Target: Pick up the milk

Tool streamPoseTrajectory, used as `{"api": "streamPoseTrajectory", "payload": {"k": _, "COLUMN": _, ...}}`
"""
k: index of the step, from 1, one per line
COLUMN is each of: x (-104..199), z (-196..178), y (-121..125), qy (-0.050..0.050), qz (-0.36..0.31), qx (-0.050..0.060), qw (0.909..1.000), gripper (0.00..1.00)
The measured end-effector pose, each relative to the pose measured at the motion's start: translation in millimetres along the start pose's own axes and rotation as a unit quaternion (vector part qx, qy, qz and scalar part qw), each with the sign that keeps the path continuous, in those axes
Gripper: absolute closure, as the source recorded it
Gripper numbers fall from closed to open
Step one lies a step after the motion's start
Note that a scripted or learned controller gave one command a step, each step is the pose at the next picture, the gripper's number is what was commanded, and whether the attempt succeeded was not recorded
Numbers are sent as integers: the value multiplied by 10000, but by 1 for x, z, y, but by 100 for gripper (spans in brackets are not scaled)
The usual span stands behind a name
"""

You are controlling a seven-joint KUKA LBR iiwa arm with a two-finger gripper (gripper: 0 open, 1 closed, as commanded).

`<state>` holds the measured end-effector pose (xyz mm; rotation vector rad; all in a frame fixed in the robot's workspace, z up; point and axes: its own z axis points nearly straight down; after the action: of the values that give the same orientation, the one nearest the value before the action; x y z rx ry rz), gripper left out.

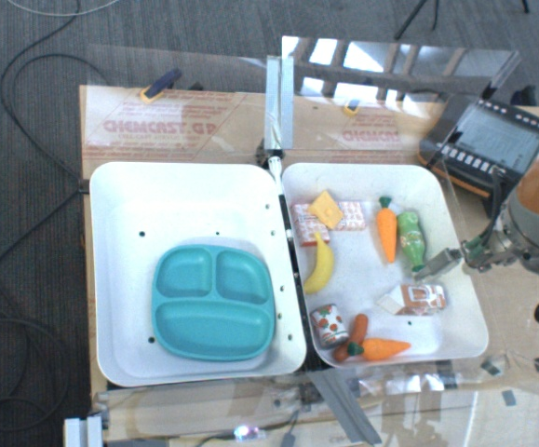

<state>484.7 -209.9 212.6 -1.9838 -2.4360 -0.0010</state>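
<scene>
camera view, left bin (111,250): white and shallow, holding a teal divided plate (215,303) toward its near right part.
camera view, right bin (455,222): white, just beside the left bin, carrying the small toy foods.
camera view, milk (423,297): a small carton lying flat in the right bin's near right part, below the green bottle (410,239) and above the near carrot (382,348).
camera view, other items: banana (321,265) near the bin's left wall, yellow cheese wedge (326,209) above it, upright carrot (387,233) beside the green bottle, small can (329,325) at the near left.
camera view, gripper (439,263): reaches in over the right rim, its tip just above the milk; cannot tell how far apart the fingers are or whether they grip anything.
</scene>
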Motion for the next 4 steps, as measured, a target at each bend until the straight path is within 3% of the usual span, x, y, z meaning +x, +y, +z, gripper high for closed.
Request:
{"api": "streamPoseTrajectory", "payload": {"k": 1, "x": -11, "z": 98, "y": 8, "qy": -46, "qz": 158, "qx": -139, "qw": 9998, "gripper": 0}}
{"api": "streamPoseTrajectory", "payload": {"k": 2, "x": 3, "z": 101, "y": 15, "qy": -228, "qz": -400, "qx": -240, "qw": 9987, "gripper": 0}}
{"api": "streamPoseTrajectory", "payload": {"k": 3, "x": 14, "z": 86, "y": 25, "qy": -173, "qz": -486, "qx": -313, "qw": 9982, "gripper": 100}}
{"api": "streamPoseTrajectory", "payload": {"k": 4, "x": 54, "z": 30, "y": 11, "qy": -3, "qz": -178, "qx": 10, "qw": 9998, "gripper": 100}}
